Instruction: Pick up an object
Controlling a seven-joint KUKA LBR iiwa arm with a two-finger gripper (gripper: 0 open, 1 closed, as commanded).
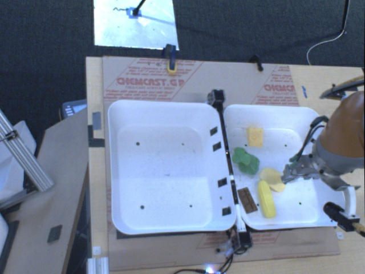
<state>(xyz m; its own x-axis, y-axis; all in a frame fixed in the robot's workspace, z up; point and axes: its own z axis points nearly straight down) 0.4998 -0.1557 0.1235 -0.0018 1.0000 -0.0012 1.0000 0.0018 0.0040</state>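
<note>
The right bin [296, 116] holds a yellow block [255, 136], a green toy [246, 160], a brown bar [247, 200], a long yellow piece [266, 198] and a pale yellow lump [272, 178]. My gripper [290, 172] reaches in from the right, low in the bin, with its tip right beside the pale yellow lump. The arm's orange band [348, 136] sits above it.
The left bin [165, 164] lies beside the right one, with a row of black clips [219, 147] along the divide. A cardboard sheet [188, 79] lies under both bins. A metal plate [136, 16] sits at the back left.
</note>
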